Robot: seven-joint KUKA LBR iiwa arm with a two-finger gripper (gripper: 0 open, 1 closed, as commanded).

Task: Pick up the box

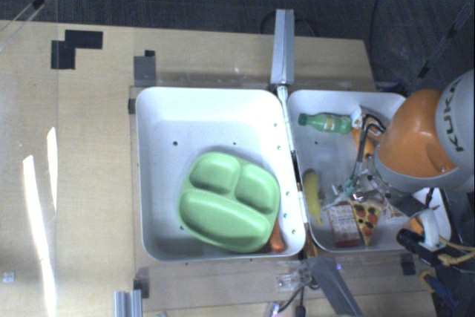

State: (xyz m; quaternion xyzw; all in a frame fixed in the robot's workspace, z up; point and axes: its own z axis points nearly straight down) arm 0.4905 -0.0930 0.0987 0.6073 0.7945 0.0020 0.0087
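Note:
The box [350,223], a small carton with a pizza picture on it, lies flat near the front of the right bin [326,243]. My gripper [358,188] hangs just above the box's far edge, low inside the right bin, below the arm's orange band [415,137]. The wrist and its cables cover part of the gripper. I see nothing lifted off the bin floor.
A green bottle [326,122] lies at the back of the right bin and a banana [312,197] lies along its left wall. The left bin [156,159] holds a green divided tray [230,200] with an orange item [276,240] at its front right edge.

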